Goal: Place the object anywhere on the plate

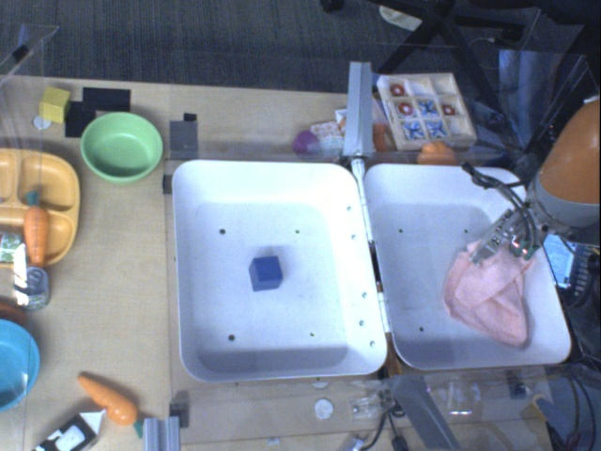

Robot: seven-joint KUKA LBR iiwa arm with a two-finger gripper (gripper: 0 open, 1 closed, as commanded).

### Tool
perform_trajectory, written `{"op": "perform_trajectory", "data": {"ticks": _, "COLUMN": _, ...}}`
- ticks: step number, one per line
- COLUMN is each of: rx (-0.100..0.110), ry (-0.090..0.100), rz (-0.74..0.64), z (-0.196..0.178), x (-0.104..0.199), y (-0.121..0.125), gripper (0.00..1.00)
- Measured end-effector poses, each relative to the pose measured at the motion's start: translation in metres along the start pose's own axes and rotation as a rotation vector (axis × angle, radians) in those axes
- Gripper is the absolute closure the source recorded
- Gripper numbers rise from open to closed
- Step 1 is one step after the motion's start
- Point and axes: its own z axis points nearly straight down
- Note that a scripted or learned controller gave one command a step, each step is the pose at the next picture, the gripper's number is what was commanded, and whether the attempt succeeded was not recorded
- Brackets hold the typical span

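A small blue cube (266, 272) rests on the floor of the left bin (192, 252), a little left of its middle. In the right bin (413, 280) a pink, crumpled-looking thing (488, 294) lies against the right wall. My gripper (500, 243) comes in from the right and sits at the pink thing's upper edge, touching it or just above it. The arm's orange band (573, 163) shows at the right edge. The cube is far to the left of the gripper, across the divider between the bins.
Left of the bins stand a green bowl (121, 146), a yellow divided tray (52, 181) with a carrot (35, 234), and a blue plate (13, 365). Another carrot (109, 398) lies at the front left. A tile box (424, 109) sits behind the bins.
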Motion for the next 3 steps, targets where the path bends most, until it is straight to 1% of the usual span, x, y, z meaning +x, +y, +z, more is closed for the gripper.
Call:
{"op": "perform_trajectory", "data": {"ticks": 1, "rx": -0.001, "ry": -0.001, "rz": 0.038, "z": 0.000, "x": 0.033, "y": -0.028, "gripper": 1.00}}
{"op": "perform_trajectory", "data": {"ticks": 2, "rx": -0.002, "ry": -0.005, "rz": -0.066, "z": 0.010, "x": 0.055, "y": -0.047, "gripper": 1.00}}
{"op": "perform_trajectory", "data": {"ticks": 3, "rx": -0.001, "ry": -0.001, "rz": -0.048, "z": -0.003, "x": 0.066, "y": -0.056, "gripper": 1.00}}
